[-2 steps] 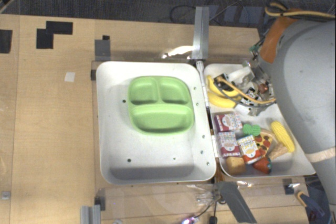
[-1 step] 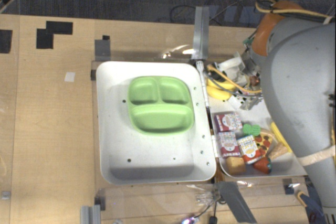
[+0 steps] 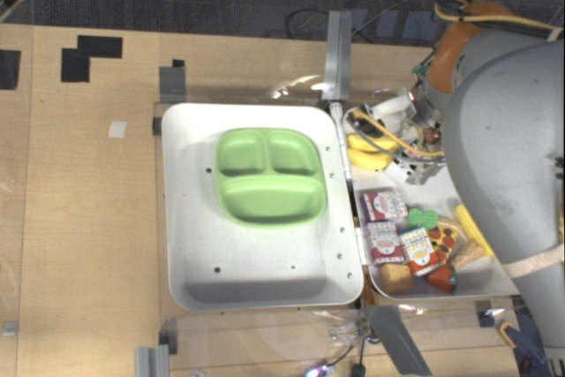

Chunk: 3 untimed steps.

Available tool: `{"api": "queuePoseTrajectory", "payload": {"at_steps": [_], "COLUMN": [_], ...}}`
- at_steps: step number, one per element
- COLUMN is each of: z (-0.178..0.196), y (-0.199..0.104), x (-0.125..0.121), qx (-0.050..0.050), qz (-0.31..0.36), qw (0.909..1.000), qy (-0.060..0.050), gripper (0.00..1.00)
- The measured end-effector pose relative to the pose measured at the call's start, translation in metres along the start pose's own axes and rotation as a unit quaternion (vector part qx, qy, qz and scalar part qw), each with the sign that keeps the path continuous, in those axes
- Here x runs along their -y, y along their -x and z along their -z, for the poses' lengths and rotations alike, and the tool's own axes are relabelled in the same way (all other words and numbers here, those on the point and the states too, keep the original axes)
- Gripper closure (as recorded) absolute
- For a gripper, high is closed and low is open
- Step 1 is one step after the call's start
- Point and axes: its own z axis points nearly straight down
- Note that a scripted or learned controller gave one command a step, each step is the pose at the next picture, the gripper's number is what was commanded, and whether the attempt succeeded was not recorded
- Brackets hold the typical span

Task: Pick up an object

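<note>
Objects: a banana (image 3: 366, 154), two purple-and-white boxes (image 3: 383, 207), and a few more toy foods lie in the right bin (image 3: 481, 282). One green three-compartment plate (image 3: 268, 174) sits in the left bin (image 3: 190, 207). One gripper (image 3: 415, 141) hangs just beside the banana; finger state cannot be told.

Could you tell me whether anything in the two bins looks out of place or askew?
Nothing looks spilled or damaged. The green divided plate lies flat in the left bin; the toy foods are crowded together in the right bin, with the banana beside the hand.
</note>
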Motion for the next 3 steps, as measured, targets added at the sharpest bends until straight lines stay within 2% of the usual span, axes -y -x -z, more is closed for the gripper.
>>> {"api": "queuePoseTrajectory", "payload": {"at_steps": [1,2,3], "z": [-0.001,-0.001,-0.001], "y": [0.001,0.007,0.010], "x": [0.014,-0.033,-0.034], "qx": [-0.002,0.000,-0.002], "qz": [0.000,0.000,0.002], "qw": [1.0000,1.0000,1.0000], "qy": [0.003,0.003,0.003], "gripper": [0.00,0.00,0.00]}}
